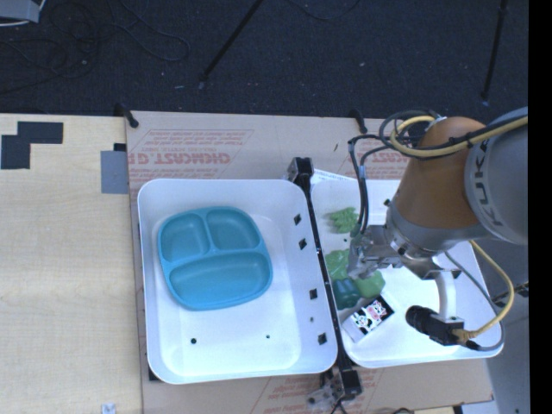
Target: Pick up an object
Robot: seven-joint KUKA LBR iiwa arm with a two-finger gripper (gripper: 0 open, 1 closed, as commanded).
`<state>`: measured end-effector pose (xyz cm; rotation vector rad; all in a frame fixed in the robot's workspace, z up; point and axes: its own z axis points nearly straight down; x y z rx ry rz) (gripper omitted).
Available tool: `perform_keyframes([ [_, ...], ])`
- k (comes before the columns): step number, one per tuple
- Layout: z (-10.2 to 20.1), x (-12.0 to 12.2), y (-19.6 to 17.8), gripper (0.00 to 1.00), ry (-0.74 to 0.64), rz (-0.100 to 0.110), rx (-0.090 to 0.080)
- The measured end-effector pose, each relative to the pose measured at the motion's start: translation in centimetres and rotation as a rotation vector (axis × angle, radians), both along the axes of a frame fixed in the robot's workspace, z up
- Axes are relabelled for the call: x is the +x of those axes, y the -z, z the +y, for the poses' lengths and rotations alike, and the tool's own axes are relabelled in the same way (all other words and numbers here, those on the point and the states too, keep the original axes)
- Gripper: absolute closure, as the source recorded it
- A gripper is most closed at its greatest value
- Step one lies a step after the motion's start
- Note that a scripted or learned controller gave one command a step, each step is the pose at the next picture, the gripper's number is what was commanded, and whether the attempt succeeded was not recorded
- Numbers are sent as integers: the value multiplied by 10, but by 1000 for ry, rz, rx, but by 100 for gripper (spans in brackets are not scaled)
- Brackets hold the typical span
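Two white plastic bins [172, 352] on the bench; pincer [366, 270] low over the right one.
Small black-and-white patterned card [371, 317] lies slanted, long axis lower-left to upper-right; green items [343, 220] partly hidden; pincer opening unclear.

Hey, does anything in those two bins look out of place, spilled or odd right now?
Nothing stands out. The blue divided plate lies flat in the left bin. In the right bin, green pieces and a black-and-white card sit loosely by the divider under the gripper.

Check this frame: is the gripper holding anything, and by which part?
Cannot be told. The gripper sits low in the right bin among green items, its tips hidden by the wrist.
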<state>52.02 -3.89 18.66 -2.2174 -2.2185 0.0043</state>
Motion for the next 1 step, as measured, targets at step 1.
perform_keyframes([
  [1, 120, 12, -121, 100, -9, -13, 1],
])
